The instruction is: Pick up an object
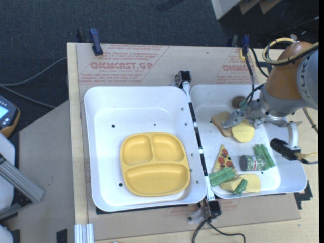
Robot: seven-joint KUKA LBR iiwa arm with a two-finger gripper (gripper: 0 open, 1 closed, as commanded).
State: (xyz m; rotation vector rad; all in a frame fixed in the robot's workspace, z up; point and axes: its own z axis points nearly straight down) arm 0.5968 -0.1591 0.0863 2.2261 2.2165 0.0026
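My gripper (242, 117) hangs low over the back of the right bin (283, 186), below the grey arm with its orange band (293, 65). Its tip is just above a round yellow piece (243, 133) and right beside a brown toast slice (220, 122). I cannot make out anything held in it. A small brown round piece (237, 102) lies behind the gripper. Nearer the front lie a pizza slice (223, 158), a small dark can (252, 162), green bean pieces (264, 155), a green pod (222, 177) and a yellow wedge (248, 184).
The left bin (101, 135) holds a yellow sectioned plate (153, 163). A black divider rail (195, 130) runs between the two bins. Cables (253, 70) loop behind the arm at the back right. A blue clamp (94, 40) sits on the bench's back-left edge.
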